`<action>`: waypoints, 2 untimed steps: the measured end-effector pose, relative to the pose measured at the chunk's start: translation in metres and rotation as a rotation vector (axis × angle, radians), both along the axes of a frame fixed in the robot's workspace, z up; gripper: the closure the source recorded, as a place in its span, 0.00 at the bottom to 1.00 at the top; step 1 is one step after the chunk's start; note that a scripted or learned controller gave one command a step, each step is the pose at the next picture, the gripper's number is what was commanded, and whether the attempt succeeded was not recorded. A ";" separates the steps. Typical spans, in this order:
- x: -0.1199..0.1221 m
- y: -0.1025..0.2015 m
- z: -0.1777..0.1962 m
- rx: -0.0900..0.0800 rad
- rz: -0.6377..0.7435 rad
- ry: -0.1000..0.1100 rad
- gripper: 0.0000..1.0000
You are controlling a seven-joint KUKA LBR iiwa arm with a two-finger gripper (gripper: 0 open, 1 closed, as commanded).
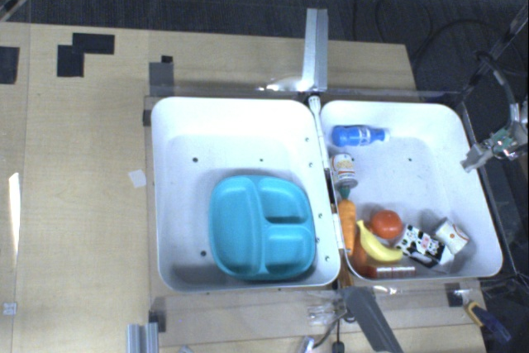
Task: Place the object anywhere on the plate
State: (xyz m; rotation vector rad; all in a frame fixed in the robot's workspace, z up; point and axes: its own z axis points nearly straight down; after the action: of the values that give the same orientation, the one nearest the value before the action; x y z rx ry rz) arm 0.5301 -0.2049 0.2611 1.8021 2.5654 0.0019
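- I judged the task was at its very start: nothing lay on the sky-blue, three-compartment plastic plate [264, 226], which sat in the left shallow white bin [178, 178].
- The gripper [498, 146] hung at the right bin's [430, 169] far right rim, well apart from the clutter; I could not tell how its jaws stood.
- The candidate objects were all in the right bin: a blue plastic bottle [358, 135] lying on its side, a small labelled can [343, 170], a long orange carrot [348, 223], a curved yellow banana [375, 247], a round red tomato [385, 222], and a black-and-white printed carton [421, 245].
- By my reckoning, the next move called for choosing one. The bottle lay alone, so it looked easiest; the produce sat packed together, smooth and rounded.
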 end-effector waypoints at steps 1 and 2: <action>-0.042 0.051 -0.058 0.002 -0.098 0.002 1.00; -0.040 0.051 -0.047 0.001 -0.094 -0.005 1.00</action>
State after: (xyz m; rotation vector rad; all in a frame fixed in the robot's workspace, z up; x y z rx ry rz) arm 0.4904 -0.1541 0.2143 1.9191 2.4748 0.0071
